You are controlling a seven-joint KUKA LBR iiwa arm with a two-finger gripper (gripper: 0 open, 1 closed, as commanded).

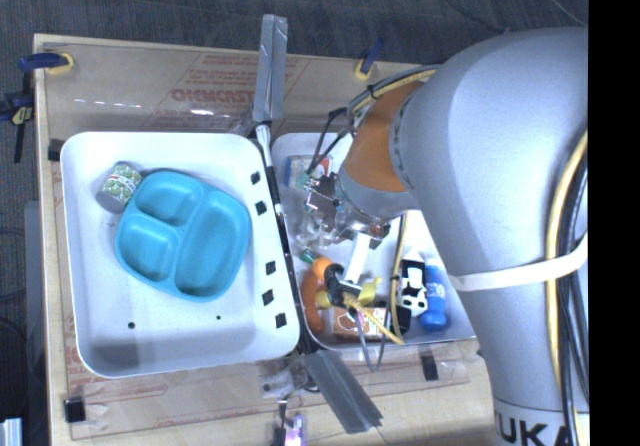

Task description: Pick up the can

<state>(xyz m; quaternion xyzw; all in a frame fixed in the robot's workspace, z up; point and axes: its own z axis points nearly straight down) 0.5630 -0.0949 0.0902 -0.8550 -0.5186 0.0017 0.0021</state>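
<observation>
a blue divided plate (184, 233) lies in the left bin (90, 329); a blue bottle (433, 296) in the right.

We see the arm (500, 194) covering most of the right bin (292, 149), hiding its far wall. The can (119, 184) lies half tucked under the blue tray (185, 232) (label unreadable). Clutter (360, 299) below the wrist blurs together.

We see two bins side by side on the bench (150, 84). In the left bin (90, 334), a divided tray (185, 232) lies with the can (118, 184) touching its far-left edge. The arm (480, 194) reaches over the right bin (455, 332), above cluttered items (350, 299).
</observation>
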